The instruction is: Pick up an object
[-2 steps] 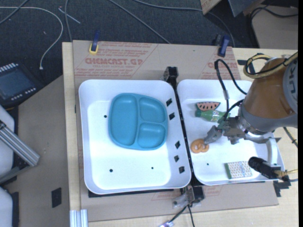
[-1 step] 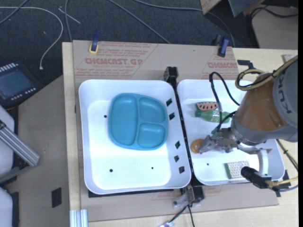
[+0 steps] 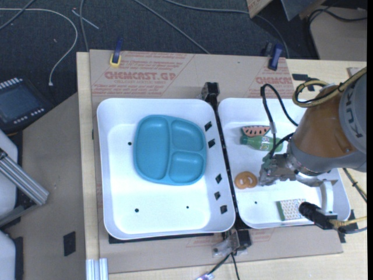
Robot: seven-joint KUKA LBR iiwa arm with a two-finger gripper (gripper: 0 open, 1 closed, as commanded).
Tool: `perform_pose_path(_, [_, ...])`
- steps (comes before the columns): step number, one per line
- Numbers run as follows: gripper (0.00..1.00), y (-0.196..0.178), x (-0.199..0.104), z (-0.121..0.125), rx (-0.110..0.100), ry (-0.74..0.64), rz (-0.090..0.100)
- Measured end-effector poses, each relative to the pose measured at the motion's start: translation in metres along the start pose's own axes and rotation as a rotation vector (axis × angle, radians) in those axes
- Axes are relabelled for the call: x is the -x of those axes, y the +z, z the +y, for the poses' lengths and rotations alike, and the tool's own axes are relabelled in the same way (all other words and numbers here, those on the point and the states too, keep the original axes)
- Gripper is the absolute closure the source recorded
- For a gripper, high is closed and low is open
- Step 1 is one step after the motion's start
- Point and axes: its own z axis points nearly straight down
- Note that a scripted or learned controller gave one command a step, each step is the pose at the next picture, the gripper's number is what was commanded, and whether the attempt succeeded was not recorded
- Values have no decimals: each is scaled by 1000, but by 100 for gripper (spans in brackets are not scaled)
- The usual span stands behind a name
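In the right half of the frame, the right-hand bin [image 3: 252, 214] holds the loose objects: a watermelon-slice toy [image 3: 256, 132] near its upper middle, lying on a green item [image 3: 259, 143] just below it, an orange ring [image 3: 245, 180] near the bin's left wall, and a small green-edged patterned card [image 3: 289, 209] toward its lower right. The gripper [image 3: 269, 174] sits low in this bin, just right of the ring, probably because the ring is the nearest candidate for a pick (this is a judgement from proximity only). Whether the jaws are open or closed cannot be told, as the wrist body covers them; nothing is visibly held. The ring lies flat, hole upward, with no marked long axis, so approach direction matters little. The watermelon slice runs left to right across the frame, curved rind toward the top. In the left-hand bin [image 3: 116, 214], a blue divided plate [image 3: 169, 149] lies flat, well apart from the arm [image 3: 326, 133]. Both bins rest side by side on the desk [image 3: 93, 98].
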Motion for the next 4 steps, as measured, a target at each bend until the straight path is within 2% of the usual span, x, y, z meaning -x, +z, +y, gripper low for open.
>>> perform_pose_path(2, [100,-115,6,-10,8,-2,-3])
perform_pose_path(3, [100,-113,6,-10,2,-2,-2])
perform_pose_path(4, [100,-113,-37,32,5,-8,-1])
